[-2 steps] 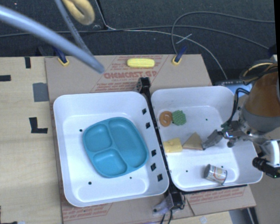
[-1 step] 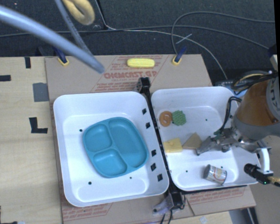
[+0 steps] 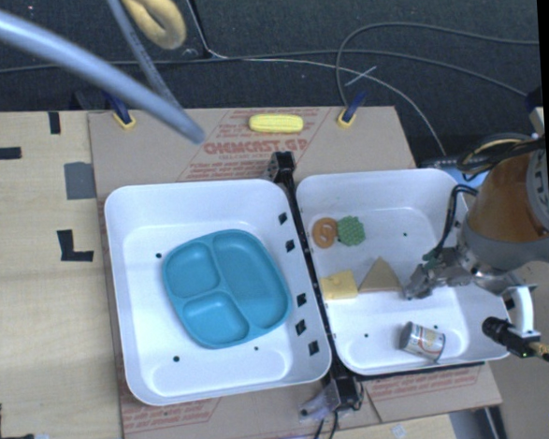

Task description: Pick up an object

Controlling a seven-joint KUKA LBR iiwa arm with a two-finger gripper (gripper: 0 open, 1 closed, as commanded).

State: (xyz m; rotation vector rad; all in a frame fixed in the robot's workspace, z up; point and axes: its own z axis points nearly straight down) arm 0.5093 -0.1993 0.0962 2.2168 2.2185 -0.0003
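Note:
The right bin (image 3: 384, 183) holds an orange round piece (image 3: 324, 233), a green round piece (image 3: 350, 230), a yellow cheese block (image 3: 338, 286), a tan wedge (image 3: 380, 275) and a small metal can (image 3: 422, 340) lying on its side. My gripper (image 3: 420, 284) reaches in from the right and sits low over the bin floor, just right of the tan wedge and above the can. I see nothing between its fingers. The arm's orange band (image 3: 508, 202) rises at the right edge.
The left bin (image 3: 128, 271) holds a blue divided plate (image 3: 225, 287). A yellow corn cob (image 3: 275, 124) lies on the cardboard behind the bins. Cables run across the dark surface at the back, and a black clip joins the bins in the middle.

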